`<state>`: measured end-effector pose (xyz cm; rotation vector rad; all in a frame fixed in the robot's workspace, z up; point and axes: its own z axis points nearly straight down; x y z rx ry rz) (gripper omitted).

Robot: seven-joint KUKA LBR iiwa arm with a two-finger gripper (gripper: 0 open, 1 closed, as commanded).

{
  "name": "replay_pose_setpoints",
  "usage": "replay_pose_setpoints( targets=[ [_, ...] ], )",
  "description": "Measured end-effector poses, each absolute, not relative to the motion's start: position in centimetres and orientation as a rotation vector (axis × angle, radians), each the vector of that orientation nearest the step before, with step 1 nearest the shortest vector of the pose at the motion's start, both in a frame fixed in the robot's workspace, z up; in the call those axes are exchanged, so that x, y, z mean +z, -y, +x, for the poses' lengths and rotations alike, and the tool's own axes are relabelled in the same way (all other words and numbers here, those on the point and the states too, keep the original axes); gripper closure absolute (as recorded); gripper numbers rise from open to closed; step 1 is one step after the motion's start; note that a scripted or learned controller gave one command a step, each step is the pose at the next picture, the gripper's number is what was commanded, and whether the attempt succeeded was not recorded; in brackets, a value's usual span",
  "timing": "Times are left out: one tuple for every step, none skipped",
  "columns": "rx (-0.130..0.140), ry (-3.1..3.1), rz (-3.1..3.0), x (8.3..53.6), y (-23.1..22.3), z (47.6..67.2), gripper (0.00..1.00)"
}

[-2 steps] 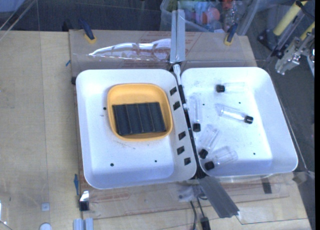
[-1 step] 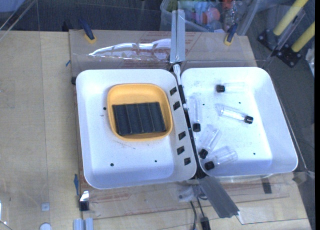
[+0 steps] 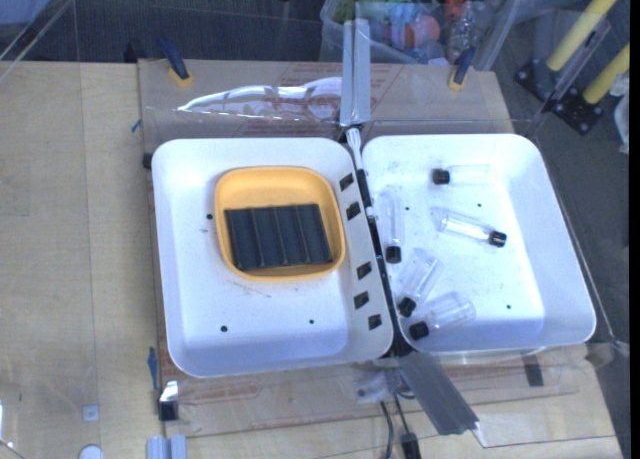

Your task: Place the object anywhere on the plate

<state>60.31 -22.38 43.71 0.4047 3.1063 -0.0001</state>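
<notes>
Looking down at a slant, the camera view takes in two shallow white bins side by side on a pale wooden surface [image 3: 70, 247]. The left bin [image 3: 190, 327] holds a yellow plate [image 3: 228, 187] with rounded corners, set toward the bin's 12 o'clock half. A dark ribbed rack [image 3: 278, 237] lies flat on the plate, covering most of its floor and reaching close to the plate's 6 o'clock rim. Bare white floor runs around the plate, widest at 6 o'clock and narrower at 9 o'clock.

The right bin [image 3: 540, 277] carries several clear tubes with black caps. One short tube [image 3: 455, 176] lies near 12 o'clock, well apart from the others. A second tube [image 3: 468, 228] lies tilted near the middle, its cap toward 3 o'clock. A third tube [image 3: 389, 227] lies beside the dividing edge at 9 o'clock. Two more, a slanted tube [image 3: 418, 282] and a lower tube [image 3: 440, 314], sit close together toward 7 o'clock. The bin's 3 o'clock and 5 o'clock areas are open floor.

A row of small black marks [image 3: 358, 242] runs along the seam where the two bins meet. A clear crate of coloured items [image 3: 420, 2] stands beyond the bins at 12 o'clock. No frame lets me judge the claw's opening or any hold.
</notes>
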Motion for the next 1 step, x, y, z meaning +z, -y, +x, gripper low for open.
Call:
replay_pose_setpoints(
  targets=[
    [-0.001,-3.094,0.408,44.95,22.45,60.44,1.00]
  ],
)
